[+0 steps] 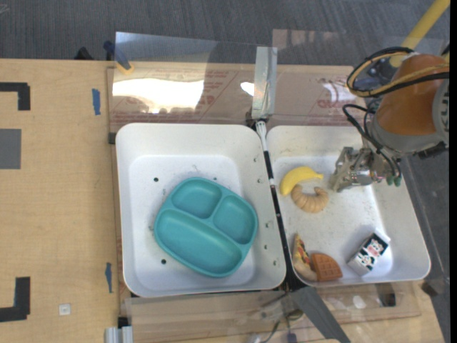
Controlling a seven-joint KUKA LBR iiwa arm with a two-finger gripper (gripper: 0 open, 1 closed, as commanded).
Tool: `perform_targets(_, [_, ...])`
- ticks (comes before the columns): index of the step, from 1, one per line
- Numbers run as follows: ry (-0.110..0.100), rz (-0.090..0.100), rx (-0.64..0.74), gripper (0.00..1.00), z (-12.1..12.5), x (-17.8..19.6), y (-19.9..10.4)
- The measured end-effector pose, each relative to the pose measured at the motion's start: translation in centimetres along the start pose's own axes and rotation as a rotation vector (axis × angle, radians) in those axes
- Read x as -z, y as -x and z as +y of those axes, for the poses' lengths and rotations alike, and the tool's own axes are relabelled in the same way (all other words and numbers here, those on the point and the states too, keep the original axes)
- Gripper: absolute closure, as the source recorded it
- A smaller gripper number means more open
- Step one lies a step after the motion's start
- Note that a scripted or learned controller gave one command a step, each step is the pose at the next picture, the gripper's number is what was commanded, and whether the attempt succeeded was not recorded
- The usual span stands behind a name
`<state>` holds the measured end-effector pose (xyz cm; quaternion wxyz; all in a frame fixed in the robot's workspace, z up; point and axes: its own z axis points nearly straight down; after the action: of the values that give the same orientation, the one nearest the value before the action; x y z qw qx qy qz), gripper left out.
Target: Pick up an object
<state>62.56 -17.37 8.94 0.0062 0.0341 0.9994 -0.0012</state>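
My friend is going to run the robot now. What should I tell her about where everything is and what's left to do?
Gripper: low in the right bin, near its upper middle; nothing visible between its fingers.
Right bin: banana and croissant touching, just left of the gripper; waffle and another food piece at the near edge; small black-and-white carton near the right corner.
Left bin: teal divided plate.
Done: nothing lifted yet.
Left: grasp and lift one object; the banana or croissant looks closest.

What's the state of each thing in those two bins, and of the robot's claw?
teal divided plate: lying flat, left bin.
banana: lying loose, right bin.
croissant: touching banana.
waffle: at front wall.
small carton: tipped over.
gripper: low beside croissant, holding nothing visible.
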Motion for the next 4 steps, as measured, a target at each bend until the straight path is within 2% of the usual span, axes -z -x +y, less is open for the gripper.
perform_targets(1, [-0.002,-0.01,0.0,1.0,0.1,1.3,0.3])
perform_targets(2, [-0.003,-0.007,-0.085,1.0,-5.2,12.4,0.5])
perform_targets(3, [-0.001,0.006,-0.317,1.0,-5.7,17.0,-9.5])
perform_targets(4, [-0.003,0.002,-0.848,1.0,-6.0,24.1,-13.0])
